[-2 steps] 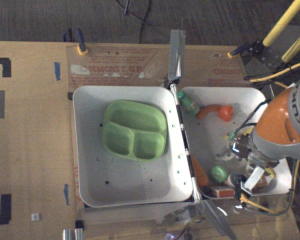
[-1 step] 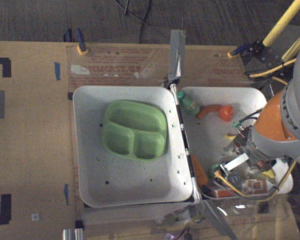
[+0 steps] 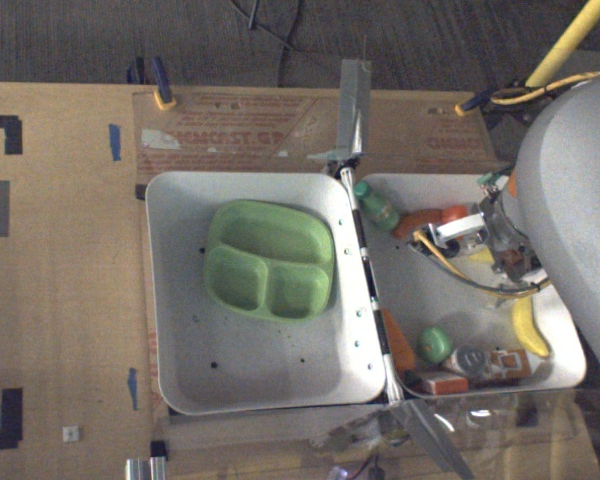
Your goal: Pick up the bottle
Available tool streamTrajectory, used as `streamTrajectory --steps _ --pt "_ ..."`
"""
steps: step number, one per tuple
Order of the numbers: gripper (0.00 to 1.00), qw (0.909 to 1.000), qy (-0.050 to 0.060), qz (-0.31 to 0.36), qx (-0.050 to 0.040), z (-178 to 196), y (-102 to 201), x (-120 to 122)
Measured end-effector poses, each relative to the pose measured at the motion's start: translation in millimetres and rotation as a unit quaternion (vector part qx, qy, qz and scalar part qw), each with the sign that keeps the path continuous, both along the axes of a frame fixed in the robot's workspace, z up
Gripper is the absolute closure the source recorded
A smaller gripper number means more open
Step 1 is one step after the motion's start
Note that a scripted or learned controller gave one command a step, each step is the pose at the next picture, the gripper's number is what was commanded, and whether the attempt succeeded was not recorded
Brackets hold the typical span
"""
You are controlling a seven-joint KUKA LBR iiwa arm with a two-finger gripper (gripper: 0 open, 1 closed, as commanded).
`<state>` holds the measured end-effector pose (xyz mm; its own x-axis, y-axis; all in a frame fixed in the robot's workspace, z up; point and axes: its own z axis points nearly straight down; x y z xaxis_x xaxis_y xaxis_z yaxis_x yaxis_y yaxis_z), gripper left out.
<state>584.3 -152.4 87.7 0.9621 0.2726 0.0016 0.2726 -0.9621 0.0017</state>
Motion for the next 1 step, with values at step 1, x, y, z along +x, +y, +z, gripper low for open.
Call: streamTrajectory --steps 1 --pt "0.00 0.9922 0.003 0.125 0.0014 113.8 -14.4 -71.6"
